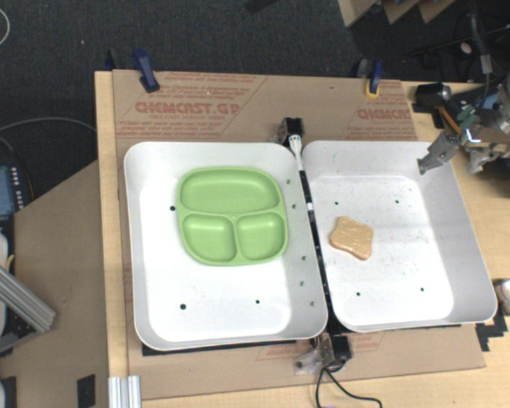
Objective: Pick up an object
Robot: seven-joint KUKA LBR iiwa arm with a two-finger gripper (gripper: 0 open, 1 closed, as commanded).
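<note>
2 white bins side by side on a brown board marked CHEMCAST (187, 106). Left bin (153, 296) holds a green divided plate (232, 215) with 3 compartments: 1 wide one on the far side, 2 smaller ones on the near side. Plate sits flat, toward the far half of that bin.

Right bin (408, 287) holds 1 tan piece shaped like a toast slice (352, 238), lying flat in the bin's left half, near the divider between the bins and about midway from near to far. Nothing touches it.

Gripper (433, 158) is at the far-right corner of the right bin, over the rim, well apart from the toast slice. 1 grey finger shows, angled down and left toward the bin. Cannot tell from this view whether the jaws are apart or together; nothing visible between them. Wrist hardware and cabling sit just right of it at the frame edge.

2 blue clamps (144, 69) on the board's far edge, 1 left, 1 right. Black bracket (292, 129) at the far end of the seam between bins. Cable (340, 385) trails off the near edge.
</note>
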